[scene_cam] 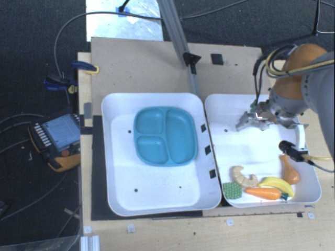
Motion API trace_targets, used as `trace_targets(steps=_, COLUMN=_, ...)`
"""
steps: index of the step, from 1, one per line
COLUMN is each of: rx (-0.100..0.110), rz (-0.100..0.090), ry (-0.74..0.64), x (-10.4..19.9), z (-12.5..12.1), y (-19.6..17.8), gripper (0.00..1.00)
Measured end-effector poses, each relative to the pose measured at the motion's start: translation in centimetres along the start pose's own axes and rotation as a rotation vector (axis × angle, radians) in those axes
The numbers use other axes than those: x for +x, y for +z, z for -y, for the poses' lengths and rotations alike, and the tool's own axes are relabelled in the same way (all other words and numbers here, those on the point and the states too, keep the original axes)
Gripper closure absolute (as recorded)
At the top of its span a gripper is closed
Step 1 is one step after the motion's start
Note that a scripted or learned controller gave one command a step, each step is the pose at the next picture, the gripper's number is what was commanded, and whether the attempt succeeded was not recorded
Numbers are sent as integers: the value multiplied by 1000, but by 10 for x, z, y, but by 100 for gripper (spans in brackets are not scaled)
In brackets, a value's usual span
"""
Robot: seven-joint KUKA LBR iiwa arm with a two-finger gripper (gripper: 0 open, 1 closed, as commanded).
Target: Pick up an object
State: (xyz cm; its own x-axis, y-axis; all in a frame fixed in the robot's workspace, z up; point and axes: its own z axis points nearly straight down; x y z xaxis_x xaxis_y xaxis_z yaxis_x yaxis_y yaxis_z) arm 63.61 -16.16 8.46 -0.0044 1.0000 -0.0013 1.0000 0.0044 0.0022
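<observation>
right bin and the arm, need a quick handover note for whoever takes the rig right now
Pincer: hanging over the upper part of the right bin, with nothing seen between its fingers; open or shut can't be told from here.
Things: banana, carrot, croissant-like piece, green piece and an orange drumstick-shaped piece clustered at the right bin's near end. Blue divided plate lies in the left bin.
Done: nothing picked.
Left: descend on one object, grasp, lift.

Toy foods (261,184) (right bin's near corner)
</observation>
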Motion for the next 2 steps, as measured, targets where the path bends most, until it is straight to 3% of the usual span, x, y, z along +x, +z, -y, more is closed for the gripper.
trace_targets(steps=1, rx=-6, rz=1, ry=-2, x=0, z=-2, y=-13, gripper=100)
trace_targets(steps=2, rx=-3, rz=0, ry=-1, x=-3, z=-11, y=-60, gripper=100)
